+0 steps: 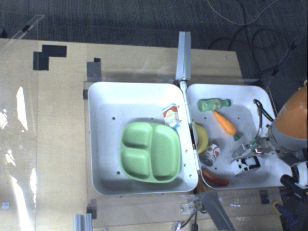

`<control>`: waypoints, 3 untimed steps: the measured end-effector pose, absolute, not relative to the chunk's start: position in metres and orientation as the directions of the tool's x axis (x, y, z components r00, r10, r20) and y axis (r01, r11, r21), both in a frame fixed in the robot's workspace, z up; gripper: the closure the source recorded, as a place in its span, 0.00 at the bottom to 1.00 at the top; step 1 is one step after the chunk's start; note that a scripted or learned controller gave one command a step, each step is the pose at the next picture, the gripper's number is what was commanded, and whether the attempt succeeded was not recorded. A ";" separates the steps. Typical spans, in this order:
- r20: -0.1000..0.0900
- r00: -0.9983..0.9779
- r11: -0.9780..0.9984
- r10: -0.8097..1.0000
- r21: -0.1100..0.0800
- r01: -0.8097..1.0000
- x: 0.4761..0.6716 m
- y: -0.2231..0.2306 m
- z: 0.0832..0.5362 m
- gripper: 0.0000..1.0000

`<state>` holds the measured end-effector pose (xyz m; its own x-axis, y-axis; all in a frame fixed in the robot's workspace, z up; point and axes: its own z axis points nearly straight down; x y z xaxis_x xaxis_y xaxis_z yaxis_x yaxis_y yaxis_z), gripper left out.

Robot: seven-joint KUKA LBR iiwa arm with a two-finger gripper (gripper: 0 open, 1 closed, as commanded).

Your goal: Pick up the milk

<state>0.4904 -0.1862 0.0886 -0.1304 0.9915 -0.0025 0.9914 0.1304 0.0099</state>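
Milk (171,115): small boxy carton, red-white print, tilted against right edge of left bin (103,129), above glossy green sectioned plate (151,151). Gripper (246,154) low over right bin (250,93), near its right edge; finger spread unclear. Tapered orange carrot (224,123) nearby.

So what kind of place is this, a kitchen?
Probably a robot lab, not a kitchen: a robot arm reaches over two white bins of toy food, like a carrot and a small milk carton.

Pale wooden bench (48,143), dark carpet (120,8) — black cables (250,18) trailing
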 end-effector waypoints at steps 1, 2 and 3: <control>-0.009 -0.304 0.304 0.953 0.014 0.953 0.492 -0.133 0.089 0.00; -0.006 -0.418 0.418 0.909 0.011 0.908 0.546 -0.151 0.089 0.00; -0.006 -0.418 0.418 0.909 0.011 0.908 0.546 -0.151 0.089 0.00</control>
